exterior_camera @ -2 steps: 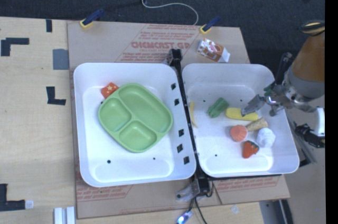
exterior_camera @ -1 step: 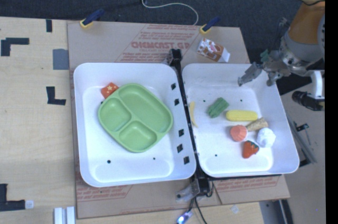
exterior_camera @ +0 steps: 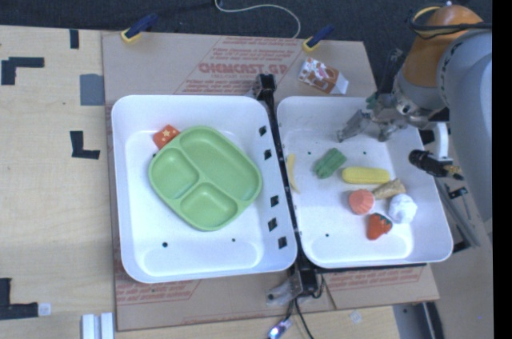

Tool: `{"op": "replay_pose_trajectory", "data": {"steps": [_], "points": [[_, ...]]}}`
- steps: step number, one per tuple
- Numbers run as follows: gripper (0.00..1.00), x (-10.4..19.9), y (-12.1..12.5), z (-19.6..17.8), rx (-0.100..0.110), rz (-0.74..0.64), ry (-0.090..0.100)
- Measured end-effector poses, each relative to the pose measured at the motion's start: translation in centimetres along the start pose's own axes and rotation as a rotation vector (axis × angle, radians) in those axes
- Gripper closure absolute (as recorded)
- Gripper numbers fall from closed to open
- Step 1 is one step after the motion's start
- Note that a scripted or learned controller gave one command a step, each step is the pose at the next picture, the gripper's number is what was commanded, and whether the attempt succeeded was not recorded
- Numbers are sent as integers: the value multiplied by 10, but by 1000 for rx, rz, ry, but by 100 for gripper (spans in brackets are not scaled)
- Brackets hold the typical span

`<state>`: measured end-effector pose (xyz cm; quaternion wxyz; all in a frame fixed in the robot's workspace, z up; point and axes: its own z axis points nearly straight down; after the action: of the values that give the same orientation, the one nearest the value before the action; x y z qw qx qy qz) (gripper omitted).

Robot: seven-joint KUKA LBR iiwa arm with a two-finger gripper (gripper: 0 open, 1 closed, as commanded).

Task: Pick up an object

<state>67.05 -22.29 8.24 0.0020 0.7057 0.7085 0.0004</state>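
My gripper (exterior_camera: 366,131) hangs over the back of the right bin (exterior_camera: 424,249), its two fingers spread apart and nothing between them, so it is open. In front of it lie a green block (exterior_camera: 329,163), a yellow corn-like piece (exterior_camera: 366,175), a tan piece (exterior_camera: 390,188), an orange-pink ball (exterior_camera: 361,201), a white lump (exterior_camera: 402,208) and a red strawberry (exterior_camera: 378,226). A pale yellow strip (exterior_camera: 292,172) rests by the bin's left wall. The gripper touches none of them.
The left bin (exterior_camera: 192,261) holds a green divided plate (exterior_camera: 206,177) and a small orange-red item (exterior_camera: 166,136) at its back left. A printed packet (exterior_camera: 322,76) lies on the cardboard behind the right bin. Clamps (exterior_camera: 140,27) hold the cardboard's far edge.
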Motion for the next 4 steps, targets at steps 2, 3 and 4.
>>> {"op": "replay_pose_trajectory", "data": {"steps": [2, 3, 4], "points": [[0, 34, -72, -3, 2, 0, 1], [100, 34, -73, -13, 2, 0, 1], [100, 97, -21, -109, -3, -2, 2]]}}
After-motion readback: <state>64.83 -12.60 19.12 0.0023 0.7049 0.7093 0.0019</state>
